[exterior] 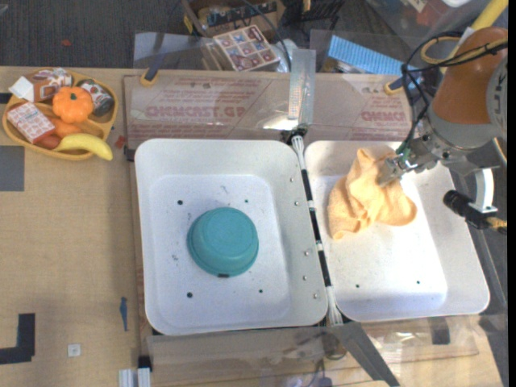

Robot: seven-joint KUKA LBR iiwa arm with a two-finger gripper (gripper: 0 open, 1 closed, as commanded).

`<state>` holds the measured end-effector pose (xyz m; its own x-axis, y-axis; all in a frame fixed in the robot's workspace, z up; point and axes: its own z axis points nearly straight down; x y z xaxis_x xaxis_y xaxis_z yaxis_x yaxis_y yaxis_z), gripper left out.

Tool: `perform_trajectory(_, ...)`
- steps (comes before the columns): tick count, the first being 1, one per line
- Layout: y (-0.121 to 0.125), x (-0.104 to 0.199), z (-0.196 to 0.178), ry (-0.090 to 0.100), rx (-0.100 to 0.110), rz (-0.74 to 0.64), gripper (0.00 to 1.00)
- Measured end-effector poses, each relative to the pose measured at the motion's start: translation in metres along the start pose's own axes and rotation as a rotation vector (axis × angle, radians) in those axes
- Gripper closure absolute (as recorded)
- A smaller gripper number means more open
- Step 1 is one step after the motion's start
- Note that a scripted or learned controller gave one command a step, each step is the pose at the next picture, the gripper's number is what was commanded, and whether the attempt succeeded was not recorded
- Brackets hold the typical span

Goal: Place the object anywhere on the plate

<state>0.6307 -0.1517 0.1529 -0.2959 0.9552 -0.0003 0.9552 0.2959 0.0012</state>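
Camera view puts the tool (pixel 397 168) at the upper right edge of the yellow cloth (pixel 368 196), which lies crumpled in the right bin (pixel 419 285); whether the tool is spread or pinching the fabric I cannot tell, since its tip is small and half lost against the cloth. The plate (pixel 224 241), a teal round dish sitting bottom-up by the look of it, rests near the middle of the left bin (pixel 161 176), well apart from the cloth, with the ridge where the two bins meet between them. My worry is that a grip on one thin corner could slip as the cloth is lifted, or that trailing folds could drag on that ridge and pull free. Soft fabric may also slide off the domed surface of the plate once let go, ending beside it instead of on it. Off on the bench's far left, a yellow tray (pixel 16 127) holds toy food, a banana (pixel 85 144) and a small pumpkin (pixel 72 103) among it.
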Motion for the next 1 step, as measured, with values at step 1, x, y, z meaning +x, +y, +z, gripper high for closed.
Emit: perform_trajectory(1, -0.0011, 0.009, -0.0522, -0.002, -0.002, 0.009, 1.0)
